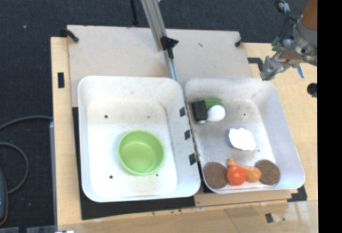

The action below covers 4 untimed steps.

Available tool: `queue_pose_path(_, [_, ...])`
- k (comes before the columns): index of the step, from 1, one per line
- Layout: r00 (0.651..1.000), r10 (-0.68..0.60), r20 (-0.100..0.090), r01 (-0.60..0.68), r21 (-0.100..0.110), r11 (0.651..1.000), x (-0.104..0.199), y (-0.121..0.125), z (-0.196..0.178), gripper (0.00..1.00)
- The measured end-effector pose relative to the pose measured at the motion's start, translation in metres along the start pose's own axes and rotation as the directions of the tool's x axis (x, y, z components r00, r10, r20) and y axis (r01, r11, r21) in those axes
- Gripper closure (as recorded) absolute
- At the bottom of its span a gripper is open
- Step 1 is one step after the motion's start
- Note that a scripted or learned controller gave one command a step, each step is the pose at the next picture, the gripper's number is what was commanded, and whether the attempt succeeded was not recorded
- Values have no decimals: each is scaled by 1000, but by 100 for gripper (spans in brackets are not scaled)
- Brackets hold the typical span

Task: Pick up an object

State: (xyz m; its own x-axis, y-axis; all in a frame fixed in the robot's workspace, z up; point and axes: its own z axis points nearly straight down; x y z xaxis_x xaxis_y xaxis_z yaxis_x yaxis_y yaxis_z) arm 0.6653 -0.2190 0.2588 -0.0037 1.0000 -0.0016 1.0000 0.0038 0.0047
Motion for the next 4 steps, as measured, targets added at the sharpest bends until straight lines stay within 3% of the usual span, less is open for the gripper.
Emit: queue_pose_path(4, [1000,-2,-2,2,6,1000,188,-12,23,100])
